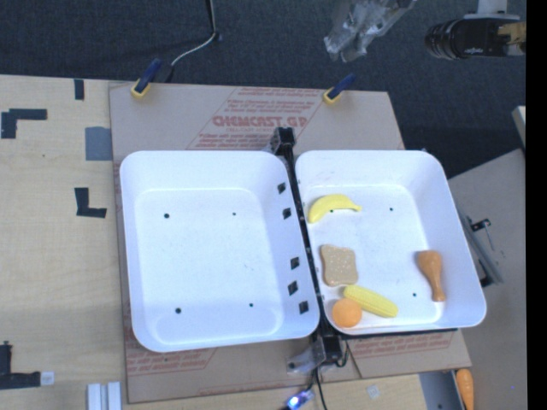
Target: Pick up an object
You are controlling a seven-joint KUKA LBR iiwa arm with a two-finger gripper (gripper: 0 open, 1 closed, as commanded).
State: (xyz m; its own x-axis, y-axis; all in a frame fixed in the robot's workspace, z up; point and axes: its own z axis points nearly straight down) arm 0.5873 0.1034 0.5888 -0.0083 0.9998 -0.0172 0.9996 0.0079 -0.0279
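Observation:
Five toy foods lie in the right bin [432, 171]. A yellow banana [332, 206] is near its upper left. Below that sits a tan slice of bread [339, 265]. A yellow corn cob [370, 301] and an orange [346, 313] rest at the front edge. A brown chicken drumstick [432, 272] lies by the right wall. My gripper [351, 36] hangs high at the top of the view, well beyond the bins' far edge, with nothing seen in it.
The left bin [141, 173] sits beside the right one on a cardboard sheet [248, 118] held by clamps [146, 79]. A black cable [203, 24] runs across the dark floor at the top. An orange tool tip [465, 388] shows at bottom right.

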